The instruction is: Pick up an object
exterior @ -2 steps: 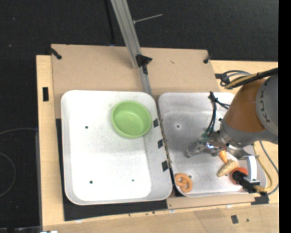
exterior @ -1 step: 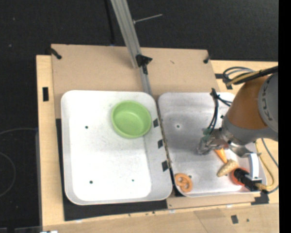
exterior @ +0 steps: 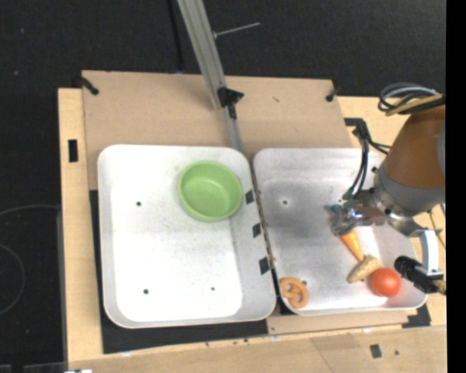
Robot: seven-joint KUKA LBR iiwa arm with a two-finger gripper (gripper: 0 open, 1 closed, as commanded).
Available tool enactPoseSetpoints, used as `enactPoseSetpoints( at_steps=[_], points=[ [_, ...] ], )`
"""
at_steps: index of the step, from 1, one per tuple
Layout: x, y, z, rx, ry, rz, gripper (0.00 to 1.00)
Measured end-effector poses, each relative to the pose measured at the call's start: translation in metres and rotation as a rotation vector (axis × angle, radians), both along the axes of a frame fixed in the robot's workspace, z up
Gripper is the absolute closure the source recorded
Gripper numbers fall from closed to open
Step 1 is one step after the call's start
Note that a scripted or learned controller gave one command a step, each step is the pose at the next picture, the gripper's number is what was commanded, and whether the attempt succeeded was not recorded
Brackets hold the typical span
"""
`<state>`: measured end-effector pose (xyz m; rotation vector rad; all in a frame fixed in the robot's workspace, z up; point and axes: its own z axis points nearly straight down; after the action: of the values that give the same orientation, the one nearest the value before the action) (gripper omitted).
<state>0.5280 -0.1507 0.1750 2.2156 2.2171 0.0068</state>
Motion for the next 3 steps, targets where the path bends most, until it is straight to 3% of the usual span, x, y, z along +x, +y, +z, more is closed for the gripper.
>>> enactPoseSetpoints(
  at_steps=[1, 2, 3],
  points=[
    [-0.004, -0.009, 0.054, -0.001, -0.001, 0.0, 1.0],
    [-0.003, -0.01, 0.077, 0.001, 0.003, 0.003, 1.0],
    [0.01, 0.042, 0.07, 0.003, 0.007, 0.006, 1.0]
  ],
)
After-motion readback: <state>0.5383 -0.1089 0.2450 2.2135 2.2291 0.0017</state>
